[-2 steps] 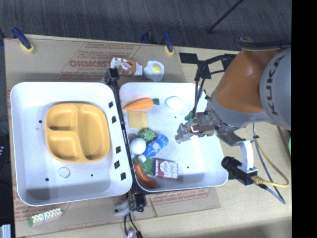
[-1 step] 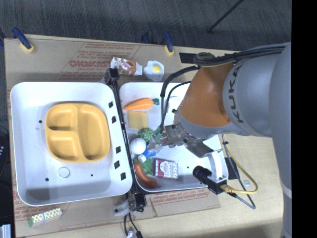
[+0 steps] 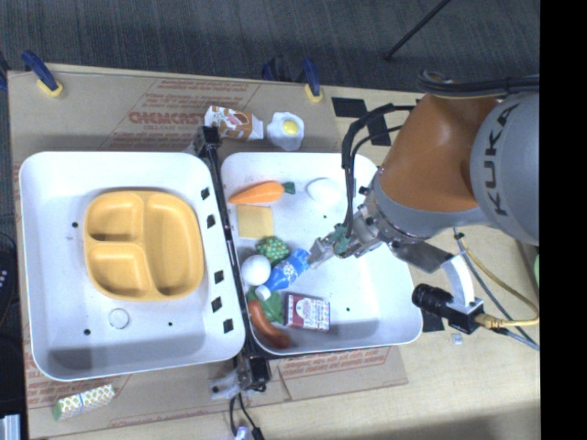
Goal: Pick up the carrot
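One approach step is in hand: gripper (image 3: 323,247), finger state indeterminate, hovers below-right of the carrot (image 3: 256,192), apart; next, move above it.

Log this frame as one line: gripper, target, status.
gripper: over right bin, near blue bottle | carrot: lying at bin's far side, beside yellow slice, untouched | status: not picked
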`<state>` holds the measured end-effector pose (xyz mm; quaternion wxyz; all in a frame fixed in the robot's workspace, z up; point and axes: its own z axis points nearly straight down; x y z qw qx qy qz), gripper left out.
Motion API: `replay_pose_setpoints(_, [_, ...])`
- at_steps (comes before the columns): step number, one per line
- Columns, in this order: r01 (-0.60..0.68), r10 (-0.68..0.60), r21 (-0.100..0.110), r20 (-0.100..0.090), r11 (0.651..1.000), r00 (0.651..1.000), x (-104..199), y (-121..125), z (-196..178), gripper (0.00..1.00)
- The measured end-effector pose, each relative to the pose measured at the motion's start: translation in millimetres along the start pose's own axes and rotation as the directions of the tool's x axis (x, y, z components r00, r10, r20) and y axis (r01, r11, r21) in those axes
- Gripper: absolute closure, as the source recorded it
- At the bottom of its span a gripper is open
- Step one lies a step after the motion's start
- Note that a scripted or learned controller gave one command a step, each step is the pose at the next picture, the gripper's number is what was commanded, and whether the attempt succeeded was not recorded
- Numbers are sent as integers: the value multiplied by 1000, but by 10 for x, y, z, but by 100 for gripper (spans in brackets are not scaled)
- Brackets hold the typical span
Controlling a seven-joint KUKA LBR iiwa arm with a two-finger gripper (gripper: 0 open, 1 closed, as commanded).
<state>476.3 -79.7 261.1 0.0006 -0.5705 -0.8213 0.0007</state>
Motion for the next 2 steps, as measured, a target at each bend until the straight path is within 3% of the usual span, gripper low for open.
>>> replay_pose_setpoints(1, [66,-66,0,-1,998,998,250,96,54,100])
replay_pose_setpoints(2, [487,-487,0,-1,873,873,505,191,212,100])
